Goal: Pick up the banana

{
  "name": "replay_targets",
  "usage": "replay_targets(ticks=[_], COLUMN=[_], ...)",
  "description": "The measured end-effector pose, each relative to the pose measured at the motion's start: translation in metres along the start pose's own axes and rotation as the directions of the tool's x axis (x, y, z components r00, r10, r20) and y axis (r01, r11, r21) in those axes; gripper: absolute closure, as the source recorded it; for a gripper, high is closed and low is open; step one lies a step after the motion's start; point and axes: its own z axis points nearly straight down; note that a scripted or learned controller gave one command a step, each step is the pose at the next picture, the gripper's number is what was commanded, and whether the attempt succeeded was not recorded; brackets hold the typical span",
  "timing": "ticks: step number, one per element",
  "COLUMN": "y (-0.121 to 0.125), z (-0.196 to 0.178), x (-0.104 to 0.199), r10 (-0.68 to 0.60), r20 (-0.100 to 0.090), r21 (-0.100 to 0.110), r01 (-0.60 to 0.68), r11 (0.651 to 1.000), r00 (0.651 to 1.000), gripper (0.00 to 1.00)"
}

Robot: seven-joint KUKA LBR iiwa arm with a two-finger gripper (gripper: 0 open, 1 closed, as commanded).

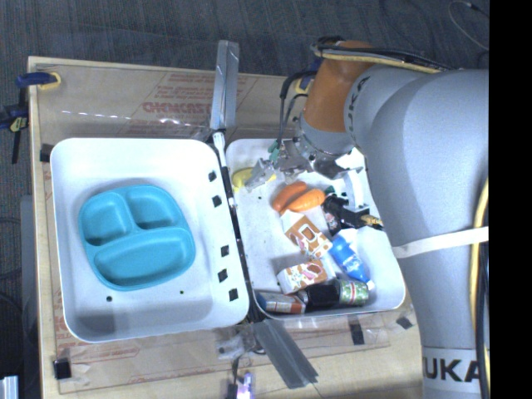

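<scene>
The banana (241,179) is a small yellow piece at the far left corner of the right bin (384,266), close to the wall between the bins. Only part of it shows. My gripper (268,170) hangs low over that corner, just right of the banana and touching or nearly touching its end. The grey arm with its orange band (334,90) comes down from the upper right and hides the bin's far right part. Nothing can be seen lifted off the bin floor.
Beside the gripper lies an orange carrot-like toy (298,197). Further forward are an orange and white box (307,238), a blue bottle (347,258), a can (351,291) and a dark bottle (283,304). The left bin (125,160) holds a blue divided plate (137,235).
</scene>
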Motion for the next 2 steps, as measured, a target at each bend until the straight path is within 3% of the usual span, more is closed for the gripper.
replay_targets(ticks=[1, 2], y=[0.0000, -0.0004], z=[0.0000, -0.0062], x=[0.0000, 0.0000], r10=[0.000, -0.001], r20=[0.000, -0.002], r21=[0.000, 0.006], r01=[0.000, 0.001], r11=[1.000, 1.000], r00=[1.000, 1.000], gripper=[0.00, 1.00])
